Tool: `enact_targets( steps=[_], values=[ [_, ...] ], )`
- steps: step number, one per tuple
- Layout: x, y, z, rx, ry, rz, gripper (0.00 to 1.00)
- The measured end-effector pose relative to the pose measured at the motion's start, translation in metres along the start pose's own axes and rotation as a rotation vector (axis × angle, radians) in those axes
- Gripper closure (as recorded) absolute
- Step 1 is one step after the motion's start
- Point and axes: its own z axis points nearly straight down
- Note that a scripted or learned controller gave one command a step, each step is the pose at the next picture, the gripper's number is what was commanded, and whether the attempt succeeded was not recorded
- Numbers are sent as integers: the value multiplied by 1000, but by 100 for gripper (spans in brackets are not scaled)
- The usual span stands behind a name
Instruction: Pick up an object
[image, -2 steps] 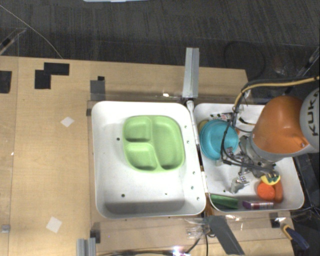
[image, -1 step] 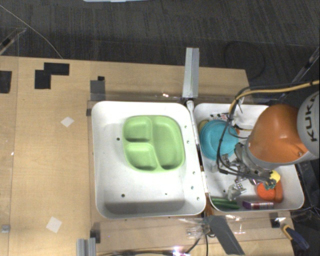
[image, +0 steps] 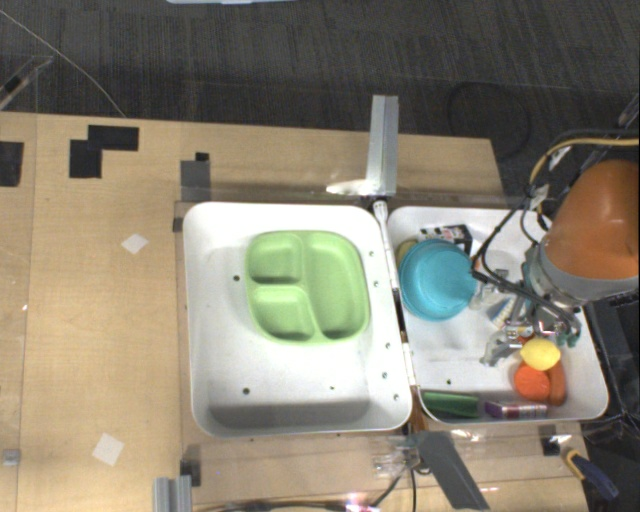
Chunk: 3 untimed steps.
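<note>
Here the gripper (image: 522, 338) hangs just beside the yellow ball (image: 541, 354); finger spread unclear

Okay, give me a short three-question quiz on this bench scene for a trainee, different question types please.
1. True or false: the green divided tray lies in the left bin.
2. Multiple choice: which thing sits nearest the gripper? A) blue bowl B) yellow ball C) dark green item at the right bin's near edge.
3. Fill in: the orange ball lies just ____ the yellow ball, towards the near edge of the right bin.

Key: 1 true; 2 B; 3 below.
</note>
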Motion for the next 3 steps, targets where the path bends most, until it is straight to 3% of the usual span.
enact_targets(
  steps=[1,2,3],
  values=[
    [-27,23,43,5,9,-111,0],
    [-103,5,30,0,30,83,0],
    [-82,27,42,2,-7,53,0]
  ],
)
